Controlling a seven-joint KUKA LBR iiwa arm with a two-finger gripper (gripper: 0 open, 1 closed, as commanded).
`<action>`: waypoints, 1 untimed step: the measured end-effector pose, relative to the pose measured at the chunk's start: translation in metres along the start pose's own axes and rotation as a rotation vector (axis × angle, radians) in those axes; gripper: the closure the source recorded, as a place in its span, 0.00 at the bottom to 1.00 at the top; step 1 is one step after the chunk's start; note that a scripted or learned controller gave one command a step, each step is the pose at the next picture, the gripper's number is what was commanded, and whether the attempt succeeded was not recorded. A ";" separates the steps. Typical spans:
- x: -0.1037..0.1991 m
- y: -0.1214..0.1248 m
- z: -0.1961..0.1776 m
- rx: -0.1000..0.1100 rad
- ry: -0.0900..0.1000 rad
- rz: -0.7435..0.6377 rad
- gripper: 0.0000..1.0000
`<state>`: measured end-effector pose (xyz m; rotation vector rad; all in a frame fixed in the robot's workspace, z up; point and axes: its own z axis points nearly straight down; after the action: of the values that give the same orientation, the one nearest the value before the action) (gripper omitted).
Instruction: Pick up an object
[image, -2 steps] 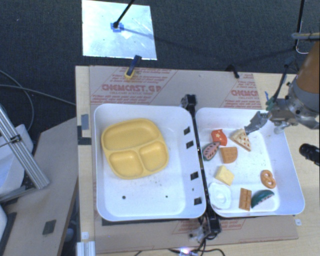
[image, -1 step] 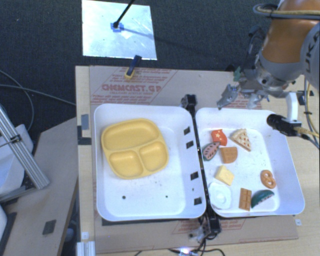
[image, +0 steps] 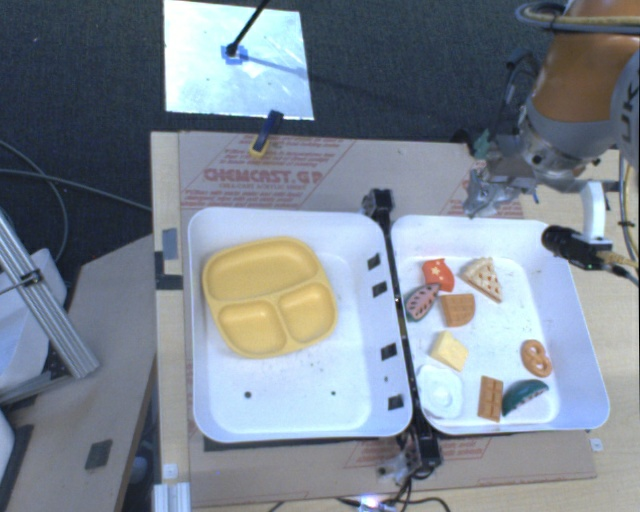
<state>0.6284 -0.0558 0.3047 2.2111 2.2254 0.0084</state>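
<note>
Nine small toy food pieces lie in the right bin (image: 570, 300), none of them lifted. Toward its far side sit a red piece (image: 438, 273), a pizza-like wedge (image: 483, 279), a watermelon slice (image: 421, 300) and a brown toast-like piece (image: 458, 309). Nearer the middle is a yellow cheese block (image: 449, 351), with a pretzel (image: 535, 357) to its right. Along the near side lie a white fried egg (image: 440, 390), an upright brown cracker (image: 489, 397) and a dark green slice (image: 523, 396); the egg and cracker are just beside each other.

The left bin (image: 230, 410) holds one thing: a yellow plate (image: 268, 296) with three compartments, all bare, set toward the bin's far left.

The two bins touch along a middle seam on the counter (image: 300, 170).

The one claw (image: 487, 198) hangs above the far rim of the right bin, apart from every food piece and touching none. Its fingers point down and nothing is seen between them; how far they stand apart cannot be told from this angle.
</note>
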 end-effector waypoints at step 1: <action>0.014 -0.045 0.009 0.008 0.000 0.003 1.00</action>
<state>0.5832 -0.0422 0.2950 2.2190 2.2258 -0.0009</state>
